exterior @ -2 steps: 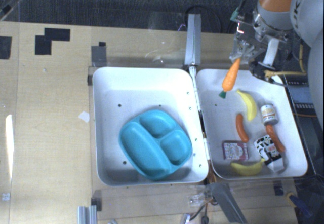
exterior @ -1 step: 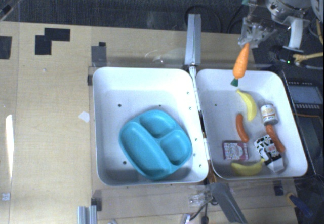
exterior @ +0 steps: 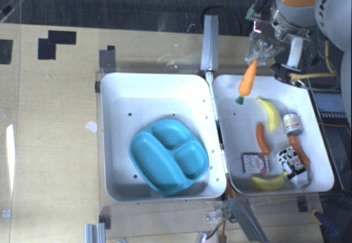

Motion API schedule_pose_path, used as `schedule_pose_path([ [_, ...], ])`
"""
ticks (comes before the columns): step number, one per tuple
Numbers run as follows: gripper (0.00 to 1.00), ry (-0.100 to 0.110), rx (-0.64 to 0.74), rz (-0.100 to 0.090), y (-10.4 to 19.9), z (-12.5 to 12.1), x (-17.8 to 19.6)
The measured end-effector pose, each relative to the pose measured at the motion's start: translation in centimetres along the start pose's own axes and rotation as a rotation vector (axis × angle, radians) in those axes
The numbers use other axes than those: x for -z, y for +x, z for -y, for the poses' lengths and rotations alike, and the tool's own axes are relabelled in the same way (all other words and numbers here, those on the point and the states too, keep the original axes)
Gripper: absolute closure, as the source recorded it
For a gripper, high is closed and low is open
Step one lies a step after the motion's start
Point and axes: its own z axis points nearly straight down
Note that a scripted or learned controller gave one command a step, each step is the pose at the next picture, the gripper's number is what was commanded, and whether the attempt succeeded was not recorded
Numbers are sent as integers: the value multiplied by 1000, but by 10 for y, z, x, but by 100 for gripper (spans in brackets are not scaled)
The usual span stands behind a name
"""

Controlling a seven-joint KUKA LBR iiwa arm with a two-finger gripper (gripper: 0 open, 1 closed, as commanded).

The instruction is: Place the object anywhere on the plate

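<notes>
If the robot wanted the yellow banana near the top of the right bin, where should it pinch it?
Probably the banana at its thick middle, coming straight down from above. It lies flat and curved with bare bin floor on both long sides, so the fingers should close across its narrow width. The can sits close by its lower end.

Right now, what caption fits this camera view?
Pincer lifts a carrot above the right bin; blue plate waits left.
</notes>
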Motion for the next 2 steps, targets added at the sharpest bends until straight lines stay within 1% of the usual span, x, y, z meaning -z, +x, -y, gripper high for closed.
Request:
schedule_pose_path([
  [1, 100, -2, -226, -2, 7, 2, 44],
  [2, 100, 0, -65, -1, 6, 2, -16],
])
